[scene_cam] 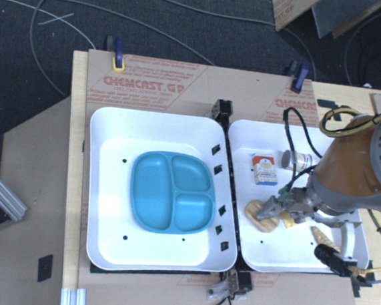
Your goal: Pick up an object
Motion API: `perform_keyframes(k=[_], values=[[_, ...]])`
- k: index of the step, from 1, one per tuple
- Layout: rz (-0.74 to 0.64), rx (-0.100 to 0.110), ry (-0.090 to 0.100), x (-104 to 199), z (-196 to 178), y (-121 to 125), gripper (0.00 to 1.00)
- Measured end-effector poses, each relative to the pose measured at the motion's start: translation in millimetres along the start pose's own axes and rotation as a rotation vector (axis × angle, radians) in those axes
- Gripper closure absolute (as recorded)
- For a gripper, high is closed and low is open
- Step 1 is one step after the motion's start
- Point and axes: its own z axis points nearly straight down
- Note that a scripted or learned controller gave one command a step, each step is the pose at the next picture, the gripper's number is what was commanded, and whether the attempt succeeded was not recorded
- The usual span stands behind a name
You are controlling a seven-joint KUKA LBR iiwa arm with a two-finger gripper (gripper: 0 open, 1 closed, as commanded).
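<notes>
A blue divided plate (172, 191) lies in the middle of the left bin (101, 173). In the right bin (281, 254), a small red-and-white box (263, 169) sits near the back. A tan, lumpy object (262, 216) lies near the middle of that bin. My gripper (278, 205) is low over the tan object, its fingers at the object's right side. I cannot tell whether the fingers close on it. A small silver and white cylinder (295, 160) shows right of the box.
A black divider with clips (222, 185) runs between the two bins. The arm's orange band (353, 164) covers the right part of the right bin. Blue clamps (119, 53) hold the bench board at the back.
</notes>
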Motion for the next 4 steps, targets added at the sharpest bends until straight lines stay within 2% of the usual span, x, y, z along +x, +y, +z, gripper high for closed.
perform_keyframes(k=[1,2,3,4], values=[[0.001,-0.006,-0.002,0.1,-12.5,1.2,1.0],[-0.001,-0.014,-0.006,-4.4,-75.6,1.5,1.0],[-0.002,-0.014,-0.006,-4.3,-120.4,2.7,1.0],[-0.007,-0.01,-0.002,53.7,-129.3,13.9,1.0]])
